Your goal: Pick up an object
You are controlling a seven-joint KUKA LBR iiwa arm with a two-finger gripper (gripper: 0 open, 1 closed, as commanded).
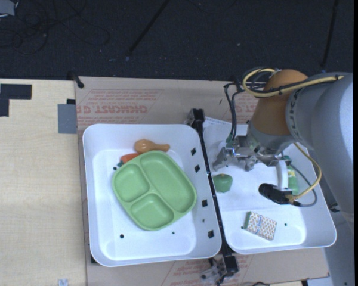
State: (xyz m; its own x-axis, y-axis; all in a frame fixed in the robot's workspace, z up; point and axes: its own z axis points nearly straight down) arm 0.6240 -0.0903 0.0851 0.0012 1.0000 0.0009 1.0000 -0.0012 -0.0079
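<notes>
My gripper (234, 161) hangs over the upper left part of the right bin (313, 234), under the orange wrist band. Its two metal fingers stand apart, open, with nothing between them. A small green rounded object (222, 182) lies just below and left of the gripper, close to the bin's left wall and apart from the fingers. A flat patterned packet (261, 225) lies toward the front of the right bin. A small green and white item (293, 180) sits partly hidden behind the wrist parts on the right.
The left bin (101, 231) holds a green divided plate (154, 189), with an orange spoon-like piece (148, 145) and a small red-orange bit (127, 157) at its far edge. A black divider rail (206, 177) runs between the bins.
</notes>
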